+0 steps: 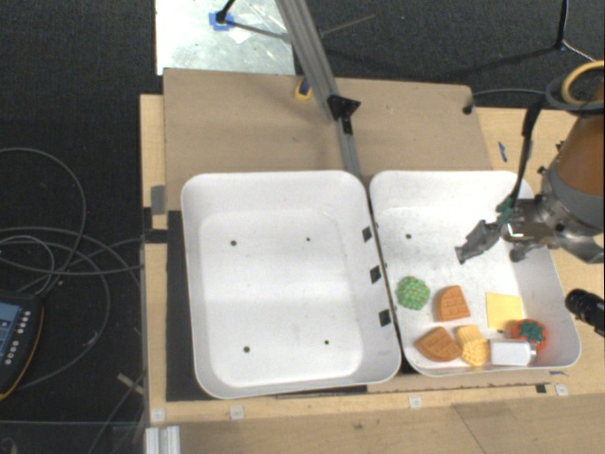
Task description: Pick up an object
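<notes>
Objects are grouped at the lower right of the frame, in the near end of the right bin (397, 197): a green ball (413, 292), an orange waffle piece (453, 304), a yellow block (504, 308), a white block (510, 353) and what may be a strawberry (529, 331). The gripper (470, 248) is positioned above them at centre right; whether its fingers are spread cannot be told, and nothing is seen between them.

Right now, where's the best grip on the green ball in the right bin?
The green ball is round and bumpy, so grip across its middle, coming straight down. Its left, toward the bin wall, looks free; the orange waffle piece sits close on its right, so probably close the fingers near-to-far.
</notes>
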Motion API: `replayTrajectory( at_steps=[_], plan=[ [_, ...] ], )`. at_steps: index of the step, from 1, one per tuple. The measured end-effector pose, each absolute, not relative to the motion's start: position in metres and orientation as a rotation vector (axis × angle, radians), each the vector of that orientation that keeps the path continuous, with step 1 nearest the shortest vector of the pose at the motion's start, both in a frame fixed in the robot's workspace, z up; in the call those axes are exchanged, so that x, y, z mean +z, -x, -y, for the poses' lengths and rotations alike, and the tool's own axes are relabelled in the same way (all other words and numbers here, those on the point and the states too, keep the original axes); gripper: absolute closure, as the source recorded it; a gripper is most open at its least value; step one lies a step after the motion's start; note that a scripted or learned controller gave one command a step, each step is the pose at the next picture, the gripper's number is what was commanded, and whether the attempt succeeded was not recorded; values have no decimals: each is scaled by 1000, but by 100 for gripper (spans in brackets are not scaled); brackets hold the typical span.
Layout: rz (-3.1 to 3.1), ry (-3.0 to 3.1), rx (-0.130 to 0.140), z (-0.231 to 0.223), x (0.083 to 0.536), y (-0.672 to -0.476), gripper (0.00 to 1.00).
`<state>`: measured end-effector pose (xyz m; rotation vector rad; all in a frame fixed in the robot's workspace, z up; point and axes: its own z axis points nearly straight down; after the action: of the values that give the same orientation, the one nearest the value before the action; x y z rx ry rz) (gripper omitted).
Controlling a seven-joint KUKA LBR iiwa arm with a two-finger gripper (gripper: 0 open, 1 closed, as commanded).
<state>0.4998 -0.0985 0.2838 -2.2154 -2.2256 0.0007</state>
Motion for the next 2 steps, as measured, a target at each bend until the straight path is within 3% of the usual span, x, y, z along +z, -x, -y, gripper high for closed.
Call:
replayTrajectory(
  at_steps=[1,2],
  plan=[
    [2226,2220,-3,99,286,-500,0],
    [2221,2219,2,104,229,-493,0]
  ],
)
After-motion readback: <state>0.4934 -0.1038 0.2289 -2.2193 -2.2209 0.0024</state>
